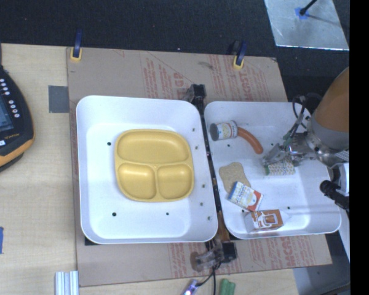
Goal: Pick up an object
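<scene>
target: small grey-green speckled block (281, 168) on the floor of the right white bin (307, 223), toward its right side, likeliest pick since the gripper is right over it
gripper: metal two-finger gripper (275, 157) tip down at the block's upper-left edge; can't tell how far open, can't tell if it has hold of anything
arm: grey arm with orange band (333, 112) comes in from the right, slanted low over the bin wall, so it reaches the block without crossing the other items
neighbours: orange curved sausage-shaped toy (252, 140) just up-left of the block, near; small grey can on its side (224, 130) touching the sausage's left end
further out: tan flat bread-slice shape (233, 174), white-blue packet (244, 195), orange-white small box (268, 219) near front wall, all apart from the block
left bin: left white bin (98, 220) holds a yellow three-compartment plastic plate (154, 164), centred
tabletop: brown cardboard sheet (135, 72) clamped under both bins, presumably to stop sliding
</scene>
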{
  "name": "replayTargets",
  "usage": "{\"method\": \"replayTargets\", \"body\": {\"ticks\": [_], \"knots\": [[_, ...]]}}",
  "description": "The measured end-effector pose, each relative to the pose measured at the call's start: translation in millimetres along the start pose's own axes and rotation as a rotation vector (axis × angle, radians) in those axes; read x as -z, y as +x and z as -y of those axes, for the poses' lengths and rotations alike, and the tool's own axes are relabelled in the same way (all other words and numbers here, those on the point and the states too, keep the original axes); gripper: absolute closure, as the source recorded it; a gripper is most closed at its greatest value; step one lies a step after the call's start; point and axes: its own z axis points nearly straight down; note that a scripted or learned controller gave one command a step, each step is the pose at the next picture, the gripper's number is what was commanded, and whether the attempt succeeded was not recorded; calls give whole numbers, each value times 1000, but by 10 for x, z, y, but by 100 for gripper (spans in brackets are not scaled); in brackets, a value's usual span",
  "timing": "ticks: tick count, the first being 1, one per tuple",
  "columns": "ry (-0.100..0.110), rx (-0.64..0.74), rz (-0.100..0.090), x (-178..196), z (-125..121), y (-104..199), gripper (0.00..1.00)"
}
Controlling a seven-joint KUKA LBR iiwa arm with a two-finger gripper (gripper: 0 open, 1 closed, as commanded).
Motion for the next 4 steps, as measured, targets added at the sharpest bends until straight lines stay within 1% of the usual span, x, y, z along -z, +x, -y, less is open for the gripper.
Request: {"method": "replayTargets", "body": {"ticks": [1, 2, 3, 4], "knots": [[-3, -3, 0, 429, -153, 484, 100], [-2, -2, 0, 906, -91, 1266, 100], [-3, -6, -3, 1294, -121, 1870, 100], [-1, -6, 0, 1117, -23, 1670, 100]]}}
